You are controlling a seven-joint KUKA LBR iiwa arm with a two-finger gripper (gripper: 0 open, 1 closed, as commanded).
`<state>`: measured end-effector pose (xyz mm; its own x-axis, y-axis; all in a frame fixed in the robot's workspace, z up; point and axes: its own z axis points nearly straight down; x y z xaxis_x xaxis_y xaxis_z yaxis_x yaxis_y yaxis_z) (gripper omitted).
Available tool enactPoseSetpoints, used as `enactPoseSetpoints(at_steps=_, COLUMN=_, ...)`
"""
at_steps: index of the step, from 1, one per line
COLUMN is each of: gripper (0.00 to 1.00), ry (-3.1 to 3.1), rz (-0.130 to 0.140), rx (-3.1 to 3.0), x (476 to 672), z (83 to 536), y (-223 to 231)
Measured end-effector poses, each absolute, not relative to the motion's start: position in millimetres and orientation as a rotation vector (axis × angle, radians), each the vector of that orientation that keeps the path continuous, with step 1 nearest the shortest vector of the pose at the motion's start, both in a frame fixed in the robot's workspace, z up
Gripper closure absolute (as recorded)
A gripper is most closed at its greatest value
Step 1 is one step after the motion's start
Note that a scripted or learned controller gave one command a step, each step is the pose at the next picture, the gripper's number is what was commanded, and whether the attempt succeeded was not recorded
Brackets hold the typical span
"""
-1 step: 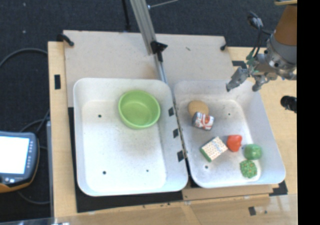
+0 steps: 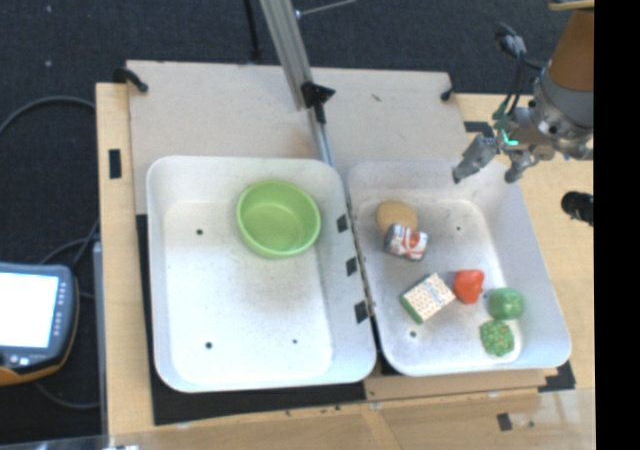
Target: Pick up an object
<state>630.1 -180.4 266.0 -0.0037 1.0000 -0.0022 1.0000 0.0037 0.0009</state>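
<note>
My gripper [image 2: 493,166] hangs above the back right corner of the right bin [image 2: 450,188], open, its two fingers spread with nothing between them. Below it in that bin lie a tan round object [image 2: 396,215], a small red-and-white can [image 2: 408,242], a patterned box [image 2: 428,298], a red object [image 2: 469,286] and two green objects [image 2: 505,304] [image 2: 497,338]. All of them sit well forward of the gripper. A green bowl [image 2: 278,219] stands in the left bin [image 2: 200,288].
A slanted metal rail [image 2: 285,28] runs from the top down to the gap between the bins. A screen device [image 2: 30,318] sits off the bench at the left. The bench's wooden edge [image 2: 560,228] borders the right bin.
</note>
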Motion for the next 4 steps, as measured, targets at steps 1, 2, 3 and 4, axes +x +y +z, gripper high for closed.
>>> enactPoseSetpoints(at_steps=1, gripper=0.00, ry=2.222, rz=-0.006, rx=2.222, x=626.1, z=223, y=-181)
enactPoseSetpoints(at_steps=2, gripper=0.00, ry=2.222, rz=-0.007, rx=2.223, x=618.0, z=177, y=-186)
enactPoseSetpoints(at_steps=3, gripper=0.00, ry=2.220, rz=-0.006, rx=2.223, x=618.4, z=135, y=-188)
enactPoseSetpoints(at_steps=4, gripper=1.00, ry=2.214, rz=0.002, rx=2.221, x=620.0, z=149, y=-189)
